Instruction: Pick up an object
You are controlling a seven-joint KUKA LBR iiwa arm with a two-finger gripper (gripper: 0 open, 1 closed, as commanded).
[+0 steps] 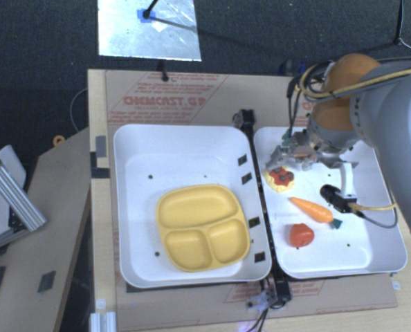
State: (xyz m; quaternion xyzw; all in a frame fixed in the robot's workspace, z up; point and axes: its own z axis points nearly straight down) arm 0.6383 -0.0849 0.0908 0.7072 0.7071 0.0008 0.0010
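Currently I see the grey two-finger gripper (283, 159) low in the right white bin (382, 258), just above a small yellow-and-red toy (281, 179), beside an orange plastic carrot (311, 209) and red tomato (302, 235); its state I cannot tell.

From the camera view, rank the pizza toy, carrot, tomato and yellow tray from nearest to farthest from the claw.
1. Pizza toy, just below the claw, upper left of the right bin.
2. Carrot, mid right bin.
3. Tomato, lower in the right bin.
4. Yellow tray, in the left bin.
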